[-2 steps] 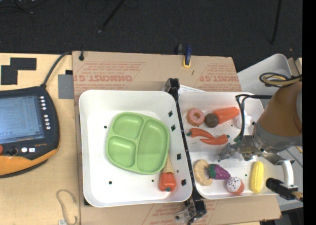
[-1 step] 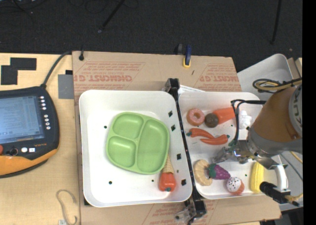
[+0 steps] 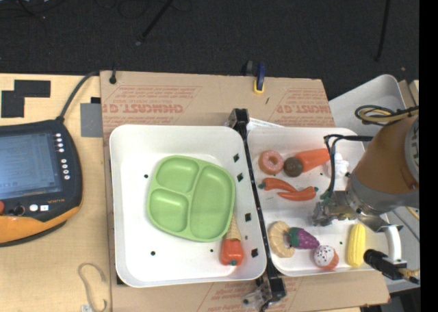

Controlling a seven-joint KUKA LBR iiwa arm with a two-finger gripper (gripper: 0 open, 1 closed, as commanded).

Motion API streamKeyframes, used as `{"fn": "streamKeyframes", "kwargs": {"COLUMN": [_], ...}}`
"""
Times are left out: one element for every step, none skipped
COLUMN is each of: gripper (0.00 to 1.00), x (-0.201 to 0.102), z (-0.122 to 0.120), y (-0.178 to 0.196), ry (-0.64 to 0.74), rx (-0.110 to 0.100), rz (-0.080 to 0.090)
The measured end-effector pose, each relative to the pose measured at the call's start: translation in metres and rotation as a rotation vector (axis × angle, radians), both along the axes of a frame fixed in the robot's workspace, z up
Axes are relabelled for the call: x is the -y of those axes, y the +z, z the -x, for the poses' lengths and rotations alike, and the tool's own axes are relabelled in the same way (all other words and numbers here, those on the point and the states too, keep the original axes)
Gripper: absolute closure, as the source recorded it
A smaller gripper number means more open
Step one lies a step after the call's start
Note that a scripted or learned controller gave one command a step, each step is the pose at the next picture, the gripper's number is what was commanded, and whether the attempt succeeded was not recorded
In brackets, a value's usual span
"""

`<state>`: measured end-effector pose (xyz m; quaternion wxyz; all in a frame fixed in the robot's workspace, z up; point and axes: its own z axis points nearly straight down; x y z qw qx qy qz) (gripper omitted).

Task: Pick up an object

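The arm enters from the right, and its tool (image 3: 327, 212) hangs low over the right bin (image 3: 342, 268), amid the toy food; whether its fingers are apart or together I cannot tell, and nothing shows between them; just left of it lie two red chili peppers (image 3: 291, 190); farther off sit a pink doughnut (image 3: 271, 162) and a carrot (image 3: 313, 159); nearer lie a bagel (image 3: 280, 238), a purple eggplant (image 3: 303, 239) and a yellow corn cob (image 3: 356, 245); the left bin (image 3: 130, 249) holds a green divided plate (image 3: 191, 198).
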<state>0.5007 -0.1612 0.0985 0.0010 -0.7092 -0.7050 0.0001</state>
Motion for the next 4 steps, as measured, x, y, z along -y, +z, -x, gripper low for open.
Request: {"fn": "streamKeyframes", "kwargs": {"gripper": [1.00, 1.00, 1.00, 1.00], "x": [0.009, 0.016, 0.017, -0.034], "z": [-0.003, 0.000, 0.000, -0.037], "y": [0.046, 0.107, 0.130, 0.126], "ry": [-0.002, 0.006, 0.006, 0.011], "rx": [0.003, 0.005, 0.002, 0.001], "rz": [0.002, 0.002, 0.001, -0.001]}}
